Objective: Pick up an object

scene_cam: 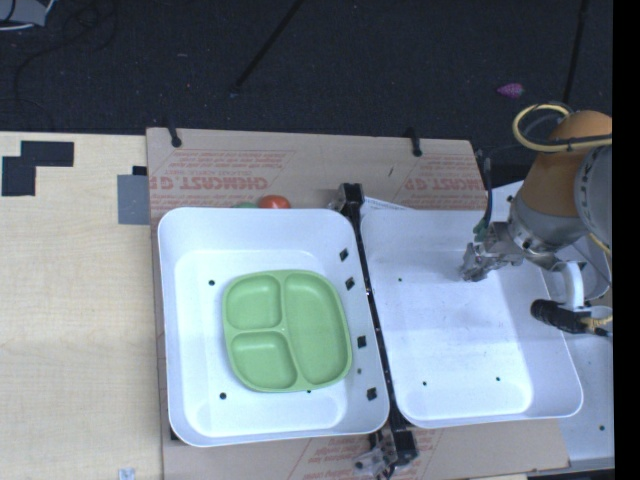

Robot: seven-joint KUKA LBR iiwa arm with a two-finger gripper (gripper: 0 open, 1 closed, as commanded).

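Observation:
A green sectioned plate (pixel 286 330) lies flat in the middle of the left bin (pixel 190 268). A small red object (pixel 274 203) rests on the cardboard just behind the left bin's far rim. My gripper (pixel 480 264) hangs low over the right bin (pixel 450 368), near its far right side, well away from the plate. Nothing shows between its fingers.
A black divider bar (pixel 365 318) runs between the two bins. Cardboard (pixel 300 173) lies under and behind the bins. A wooden bench top (pixel 70 318) spreads to the left, with dark grey patches (pixel 130 196) on it.

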